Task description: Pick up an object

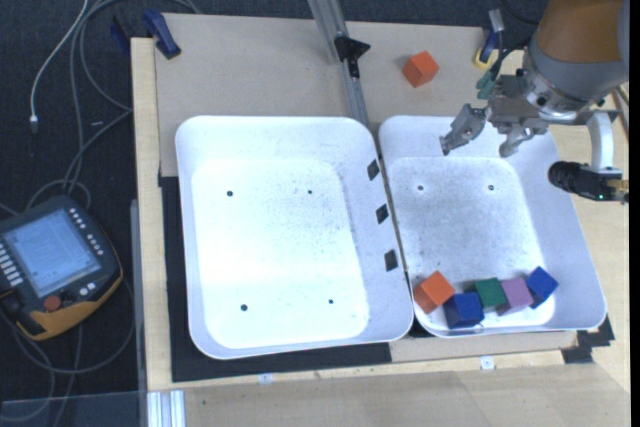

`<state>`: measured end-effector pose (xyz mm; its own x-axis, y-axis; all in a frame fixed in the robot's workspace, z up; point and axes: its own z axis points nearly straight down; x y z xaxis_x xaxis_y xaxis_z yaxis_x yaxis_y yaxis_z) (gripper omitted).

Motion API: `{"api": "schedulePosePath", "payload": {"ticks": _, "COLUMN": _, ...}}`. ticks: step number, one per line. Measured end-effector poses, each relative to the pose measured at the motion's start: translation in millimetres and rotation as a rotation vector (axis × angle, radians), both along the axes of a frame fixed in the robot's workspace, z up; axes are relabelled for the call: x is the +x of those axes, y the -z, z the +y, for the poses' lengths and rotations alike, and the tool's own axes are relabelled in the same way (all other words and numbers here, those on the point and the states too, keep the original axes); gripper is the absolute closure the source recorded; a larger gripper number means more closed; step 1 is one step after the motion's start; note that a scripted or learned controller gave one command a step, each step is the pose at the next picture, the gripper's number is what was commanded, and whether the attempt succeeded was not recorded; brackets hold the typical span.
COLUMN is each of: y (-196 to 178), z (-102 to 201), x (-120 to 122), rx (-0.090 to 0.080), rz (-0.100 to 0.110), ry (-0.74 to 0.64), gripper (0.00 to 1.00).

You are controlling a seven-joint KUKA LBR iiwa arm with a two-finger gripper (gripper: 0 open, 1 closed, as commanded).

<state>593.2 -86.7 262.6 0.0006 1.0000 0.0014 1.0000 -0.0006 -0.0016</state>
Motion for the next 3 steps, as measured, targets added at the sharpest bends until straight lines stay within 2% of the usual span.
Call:
{"api": "schedulePosePath", "payload": {"ticks": 1, "y": 57, "z": -4, "x": 48, "rx": -0.002, "rz": 0.000, "ry": -0.003, "gripper": 0.00}}
{"api": "schedulePosePath", "payload": {"ticks": 2, "y": 51, "z": 42, "x": 80, "rx": 0.001, "rz": -0.006, "ry": -0.006, "gripper": 0.00}}
{"api": "schedulePosePath", "payload": {"ticks": 3, "y": 60, "z": 103, "x": 46, "rx": 0.002, "rz": 0.003, "ry": -0.008, "gripper": 0.00}}
